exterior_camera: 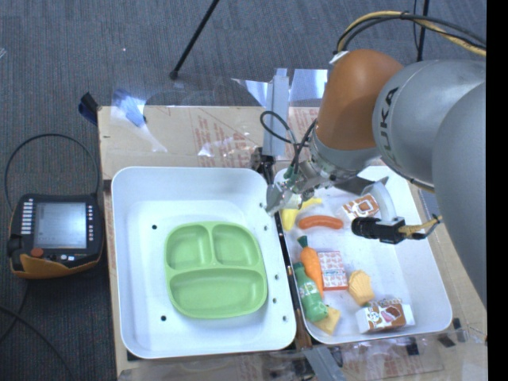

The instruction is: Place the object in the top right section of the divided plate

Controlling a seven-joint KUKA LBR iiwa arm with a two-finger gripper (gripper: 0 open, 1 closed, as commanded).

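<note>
As the claw [279,198] hangs over the right bin's [421,292] far-left corner, finger state unreadable, its target is unclear; likely the yellow toy [290,216] beneath: light, rigid, slippery plastic. Grip across its middle.

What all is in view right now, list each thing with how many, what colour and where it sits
shallow white plastic bins: two, white, side by side on the bench
divided green plastic plate: one, green, in the left bin
orange toy sausage: one, orange-red, top of the right bin
orange toy carrot: one, orange, green top, right bin near its left wall
green toy bottle: one, green, below the carrot
small printed food packets: three, white and red, across the right bin
yellow toy piece: one, yellow, lower right bin
handheld control pendant: one, black and orange, floor left of the bench
grey arm with orange band: one, from the right
gripper: one, above the bins' shared edge
</note>
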